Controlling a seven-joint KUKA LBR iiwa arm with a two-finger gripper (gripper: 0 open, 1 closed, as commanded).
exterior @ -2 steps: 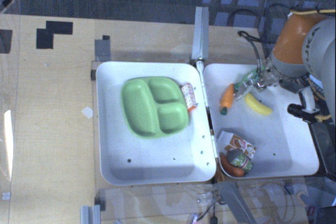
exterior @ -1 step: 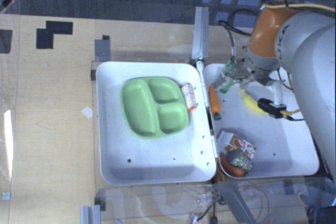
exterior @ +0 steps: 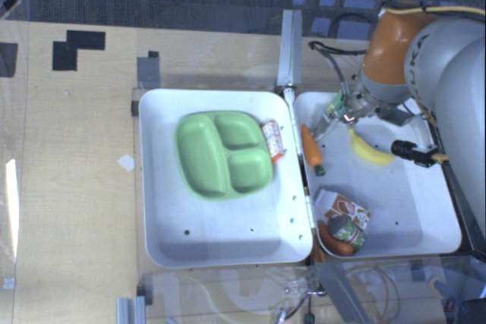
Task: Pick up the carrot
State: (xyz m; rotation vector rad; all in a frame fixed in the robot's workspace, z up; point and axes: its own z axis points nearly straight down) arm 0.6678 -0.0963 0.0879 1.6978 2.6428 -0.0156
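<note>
Gripper (exterior: pixel 343 111) at right bin (exterior: pixel 425 235) 11 o'clock; jaw state indeterminable. Carrot (exterior: pixel 310 148) at 9 o'clock wall, apart from gripper.

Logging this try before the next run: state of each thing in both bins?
carrot: lying by the right bin's left wall, not gripped
hand: low over the right bin, beside the carrot
banana: lying flat
green plate: flat, left bin
packet: on the plate's rim
</note>
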